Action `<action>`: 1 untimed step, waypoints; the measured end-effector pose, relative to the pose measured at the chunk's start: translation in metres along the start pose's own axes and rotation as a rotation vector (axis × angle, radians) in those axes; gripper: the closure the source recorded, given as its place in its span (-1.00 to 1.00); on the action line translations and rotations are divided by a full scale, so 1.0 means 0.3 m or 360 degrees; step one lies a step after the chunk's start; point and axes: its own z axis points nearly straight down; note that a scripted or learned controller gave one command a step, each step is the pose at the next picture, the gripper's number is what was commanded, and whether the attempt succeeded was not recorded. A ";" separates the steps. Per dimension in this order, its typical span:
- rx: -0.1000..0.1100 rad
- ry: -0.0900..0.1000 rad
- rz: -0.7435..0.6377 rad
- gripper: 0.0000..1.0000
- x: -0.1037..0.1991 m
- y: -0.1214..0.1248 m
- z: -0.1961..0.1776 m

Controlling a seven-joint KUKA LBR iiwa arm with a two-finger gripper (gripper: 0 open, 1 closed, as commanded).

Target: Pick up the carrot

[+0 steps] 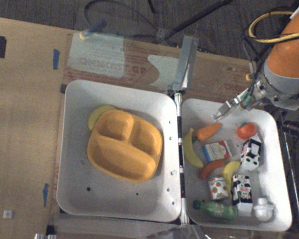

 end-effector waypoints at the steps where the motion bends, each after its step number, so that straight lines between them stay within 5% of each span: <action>1: 0.0003 0.0006 -0.0547 -1.00 0.002 0.012 0.096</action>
